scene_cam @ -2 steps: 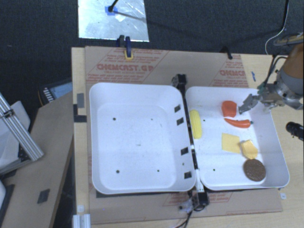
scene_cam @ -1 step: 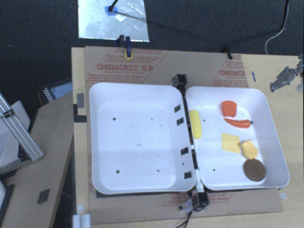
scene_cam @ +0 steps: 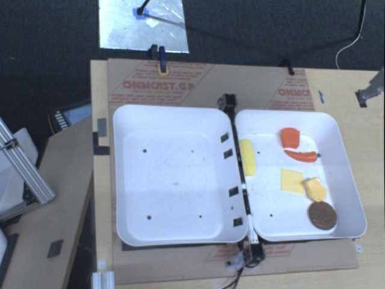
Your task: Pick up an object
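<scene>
The right bin point(scene_cam: 343, 155) holds several small items. A yellow corn cob point(scene_cam: 247, 156) lies along its left wall. An orange chunk point(scene_cam: 290, 137) sits near the back, with a red chili pepper point(scene_cam: 301, 156) just in front of it. Toward the front lie a flat yellow slice point(scene_cam: 292, 180), a yellow block point(scene_cam: 316, 189) touching it, and a brown round disc point(scene_cam: 322, 215). A grey tip of my gripper point(scene_cam: 368, 93) pokes in at the right edge, beyond the bin's back right corner and apart from all items.
The left bin point(scene_cam: 174, 173) adjoins the right one along a clipped middle divider point(scene_cam: 237, 167). Both rest on a cardboard sheet point(scene_cam: 180, 83) on the bench. A metal plate point(scene_cam: 143, 15) lies behind, and an aluminium frame point(scene_cam: 24, 167) stands at the left.
</scene>
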Motion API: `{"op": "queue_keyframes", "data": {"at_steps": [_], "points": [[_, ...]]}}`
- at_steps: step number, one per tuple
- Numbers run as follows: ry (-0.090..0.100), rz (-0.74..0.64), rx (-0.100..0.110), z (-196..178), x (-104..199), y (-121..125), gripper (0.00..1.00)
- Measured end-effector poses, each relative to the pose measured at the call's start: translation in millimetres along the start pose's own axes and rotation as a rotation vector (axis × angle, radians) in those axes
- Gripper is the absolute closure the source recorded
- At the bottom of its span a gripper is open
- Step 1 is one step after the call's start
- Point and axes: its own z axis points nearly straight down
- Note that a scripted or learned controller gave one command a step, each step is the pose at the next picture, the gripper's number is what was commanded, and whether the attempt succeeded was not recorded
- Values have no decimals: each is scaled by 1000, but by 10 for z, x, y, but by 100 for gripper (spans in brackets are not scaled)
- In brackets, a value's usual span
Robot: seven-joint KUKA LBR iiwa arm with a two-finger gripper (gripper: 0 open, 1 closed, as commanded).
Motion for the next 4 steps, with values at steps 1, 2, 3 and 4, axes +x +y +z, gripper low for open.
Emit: {"op": "queue_keyframes", "data": {"at_steps": [1, 2, 3, 4], "points": [[1, 0, 3, -525, 4, -38, 0], [1, 0, 3, -1040, 5, -80, 0], [0, -4, 2, -1129, 3, -74, 100], [1, -5, 3, -1125, 3, -75, 0]]}}
